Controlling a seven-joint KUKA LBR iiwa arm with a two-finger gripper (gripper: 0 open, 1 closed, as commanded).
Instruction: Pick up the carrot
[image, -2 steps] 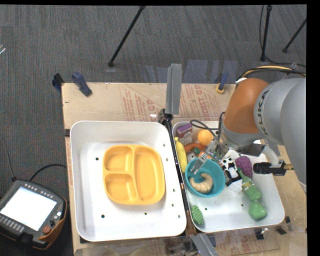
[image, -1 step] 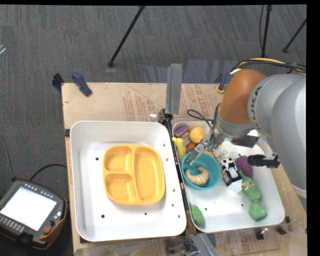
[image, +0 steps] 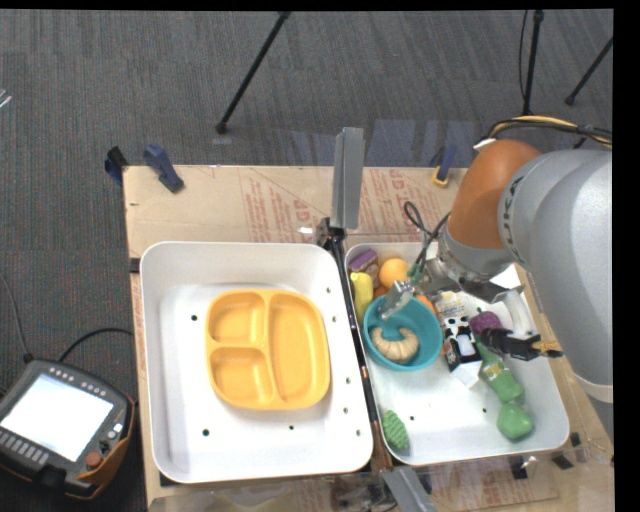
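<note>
Carrot (image: 428, 298) lies just beside the down-angled gripper (image: 396, 297), by the teal bowl (image: 425, 345).

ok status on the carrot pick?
Gripper over the teal bowl rim, right bin. Carrot mostly hidden beside it, not gripped. Orange, banana crowd close.

tray (image: 268, 349) yellow | bowl (image: 425, 345) teal | bins (image: 180, 290) white | arm (image: 560, 220) grey, orange band
</note>
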